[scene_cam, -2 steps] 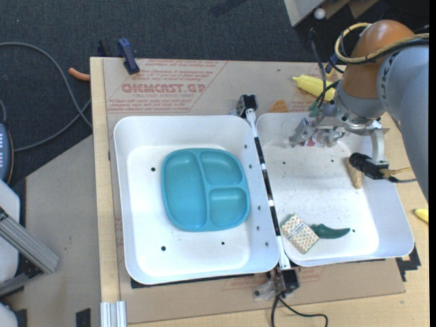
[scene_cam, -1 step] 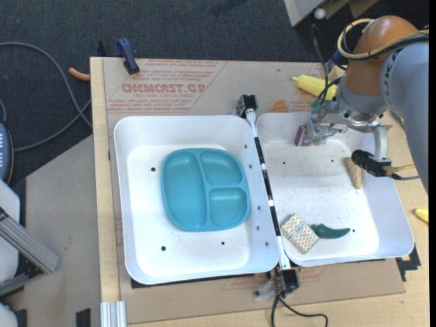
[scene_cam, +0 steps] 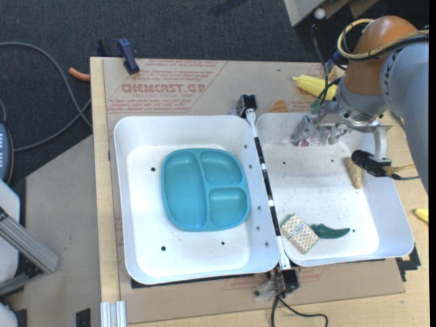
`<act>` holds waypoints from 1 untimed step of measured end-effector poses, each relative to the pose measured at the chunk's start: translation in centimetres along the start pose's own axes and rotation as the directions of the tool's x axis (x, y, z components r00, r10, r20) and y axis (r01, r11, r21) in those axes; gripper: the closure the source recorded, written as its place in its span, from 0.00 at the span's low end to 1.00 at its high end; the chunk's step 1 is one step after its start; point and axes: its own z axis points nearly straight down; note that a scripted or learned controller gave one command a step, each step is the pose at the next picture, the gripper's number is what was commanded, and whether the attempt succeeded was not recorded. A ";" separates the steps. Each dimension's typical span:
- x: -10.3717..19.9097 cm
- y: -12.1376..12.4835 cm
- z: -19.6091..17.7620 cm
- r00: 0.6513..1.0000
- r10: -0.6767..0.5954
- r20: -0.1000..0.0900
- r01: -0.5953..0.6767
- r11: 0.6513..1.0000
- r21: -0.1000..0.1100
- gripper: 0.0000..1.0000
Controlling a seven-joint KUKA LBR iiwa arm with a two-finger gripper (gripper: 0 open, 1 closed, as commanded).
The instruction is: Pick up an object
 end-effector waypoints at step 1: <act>4.4 -0.1 2.0 1.000 0.004 0.001 -0.004 1.000 0.004 0.00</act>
